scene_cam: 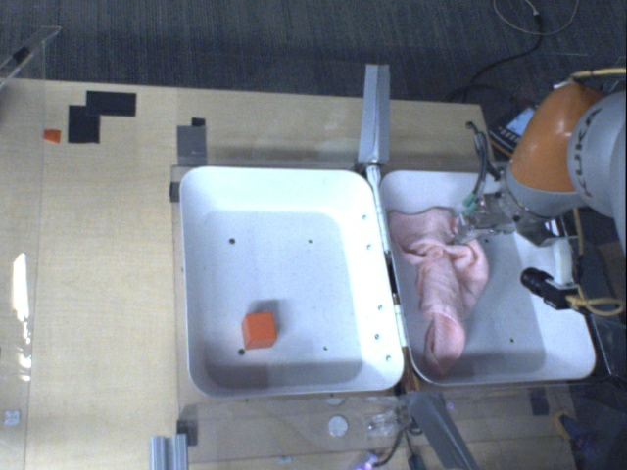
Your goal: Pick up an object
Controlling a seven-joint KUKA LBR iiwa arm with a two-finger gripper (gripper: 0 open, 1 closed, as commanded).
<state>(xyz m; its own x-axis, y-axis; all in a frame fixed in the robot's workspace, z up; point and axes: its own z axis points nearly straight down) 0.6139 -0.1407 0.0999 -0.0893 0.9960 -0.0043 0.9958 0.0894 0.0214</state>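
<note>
Arm (573, 155): came in from the right side, grey with the orange band up near the top right corner, bent down over the right-hand bin.

Gripper (474, 219): sat low at the upper right part of the pink cloth, right on top of its bunched edge. Honestly couldn't tell if the tool was spread or pressed together, too small and too cluttered up there. Couldn't tell whether any cloth was pinched either.

Pink cloth (443, 277): lay crumpled in the right bin, along its left half, running from near the top wall down toward the bottom wall. Wider and bunched up top, narrower at the lower end.

Right bin (519, 351): white, shallow, right beside the left one, bare floor showing to the right of the cloth.

Left bin (284, 204): white too, mostly bare floor with a few dark specks.

Orange block (260, 330): small cube-ish thing, sat in the left bin toward the lower left, well apart from the gripper.

Bench (98, 282): light wood, with black shapes (96, 114) at the top left and a tiny orange square (52, 136) just beside them.
</note>
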